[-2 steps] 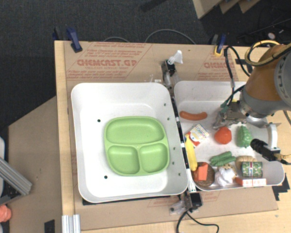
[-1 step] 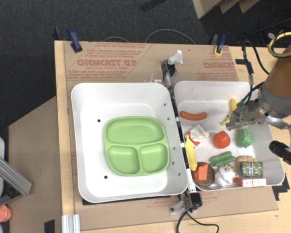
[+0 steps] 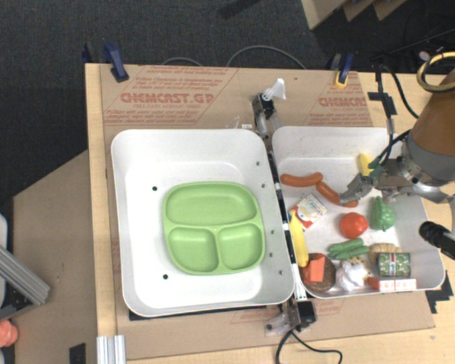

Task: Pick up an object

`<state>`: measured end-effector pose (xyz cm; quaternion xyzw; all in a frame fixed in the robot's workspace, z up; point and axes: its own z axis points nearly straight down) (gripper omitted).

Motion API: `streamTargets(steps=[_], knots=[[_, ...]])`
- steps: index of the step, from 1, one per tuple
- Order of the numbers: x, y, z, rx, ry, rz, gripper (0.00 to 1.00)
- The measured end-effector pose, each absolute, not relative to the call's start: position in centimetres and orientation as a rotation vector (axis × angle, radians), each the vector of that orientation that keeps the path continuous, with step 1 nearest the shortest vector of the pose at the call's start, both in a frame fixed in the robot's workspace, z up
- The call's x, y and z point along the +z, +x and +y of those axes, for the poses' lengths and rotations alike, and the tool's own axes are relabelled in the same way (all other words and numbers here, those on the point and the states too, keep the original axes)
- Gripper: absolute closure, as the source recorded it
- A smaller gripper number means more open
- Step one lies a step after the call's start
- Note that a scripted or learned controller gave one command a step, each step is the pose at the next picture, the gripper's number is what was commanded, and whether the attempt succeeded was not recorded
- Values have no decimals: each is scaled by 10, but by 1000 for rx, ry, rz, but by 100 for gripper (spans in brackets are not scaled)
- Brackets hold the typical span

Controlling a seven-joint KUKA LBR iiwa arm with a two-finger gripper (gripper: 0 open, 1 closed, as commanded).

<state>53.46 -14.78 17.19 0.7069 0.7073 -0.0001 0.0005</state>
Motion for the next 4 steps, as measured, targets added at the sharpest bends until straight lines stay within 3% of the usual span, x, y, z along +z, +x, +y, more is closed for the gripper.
streamTargets(steps=[1,2,3,4], knots=[[82,527,-135,-2,2225,2223,0],[84,497,-126,-2,2225,2224,0],[95,499,-126,2,2220,2220,100],[190,527,-58,13,2206,2226,100]])
